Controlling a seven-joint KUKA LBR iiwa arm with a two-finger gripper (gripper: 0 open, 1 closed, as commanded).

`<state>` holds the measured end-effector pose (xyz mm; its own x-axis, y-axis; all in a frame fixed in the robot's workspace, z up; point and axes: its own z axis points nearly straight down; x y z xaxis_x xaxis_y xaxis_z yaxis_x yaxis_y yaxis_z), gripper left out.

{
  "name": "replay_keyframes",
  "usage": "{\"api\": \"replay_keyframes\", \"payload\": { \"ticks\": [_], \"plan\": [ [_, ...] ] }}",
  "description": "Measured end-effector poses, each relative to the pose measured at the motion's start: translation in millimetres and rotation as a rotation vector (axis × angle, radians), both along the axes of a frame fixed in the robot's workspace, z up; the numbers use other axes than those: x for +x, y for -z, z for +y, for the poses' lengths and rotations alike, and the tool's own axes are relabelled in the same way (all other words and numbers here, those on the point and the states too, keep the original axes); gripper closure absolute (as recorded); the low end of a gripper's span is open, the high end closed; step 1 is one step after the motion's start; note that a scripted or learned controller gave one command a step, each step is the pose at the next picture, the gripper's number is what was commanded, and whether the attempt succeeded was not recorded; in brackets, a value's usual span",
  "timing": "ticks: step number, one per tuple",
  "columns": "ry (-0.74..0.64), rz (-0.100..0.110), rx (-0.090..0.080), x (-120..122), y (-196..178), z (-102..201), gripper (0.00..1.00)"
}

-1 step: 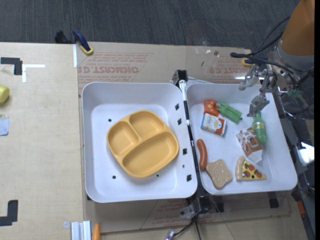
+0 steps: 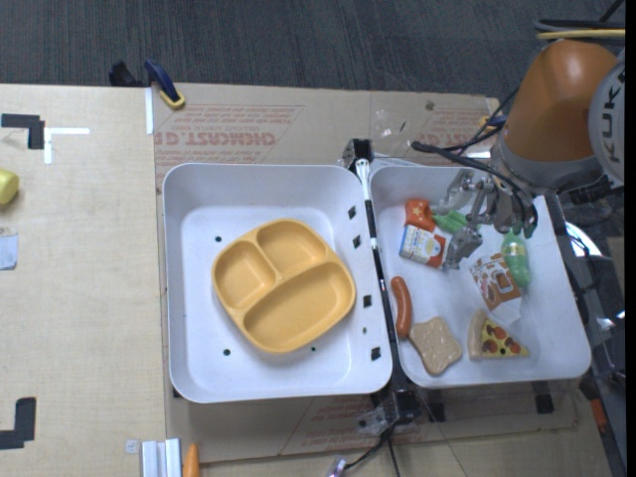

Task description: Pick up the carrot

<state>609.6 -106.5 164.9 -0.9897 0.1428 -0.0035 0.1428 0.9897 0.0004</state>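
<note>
gripper (image 2: 467, 229) low in right bin (image 2: 566, 356), can't tell its state | carrot: can't pick it out; maybe under the gripper | milk carton (image 2: 423, 245), sausage (image 2: 401, 306), bread (image 2: 435, 345), pizza slice (image 2: 494, 340) lie near | yellow plate (image 2: 284, 284) in left bin (image 2: 184, 296)

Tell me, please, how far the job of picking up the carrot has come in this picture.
Done: nothing yet; no toy looks lifted out of the right shallow white bin. In hand: the two-finger gripper hangs low beside an orange-red piece with a green end, probably the carrot, which lies at the small white and orange carton. Whether it has a grasp cannot be judged. Left: gripping the carrot and raising it clear.
</note>
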Motion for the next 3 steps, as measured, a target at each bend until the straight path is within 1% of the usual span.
{"api": "replay_keyframes", "payload": {
  "ticks": [1, 2, 3],
  "plan": [
    [0.028, 0.001, 0.0, -30.9, -27.5, 63.1, 0.0],
    [0.256, 0.001, 0.0, -61.3, -29.7, 146.0, 0.0],
    [0.354, 0.001, 0.001, -92.0, 30.6, 218.9, 0.0]
  ]
}}
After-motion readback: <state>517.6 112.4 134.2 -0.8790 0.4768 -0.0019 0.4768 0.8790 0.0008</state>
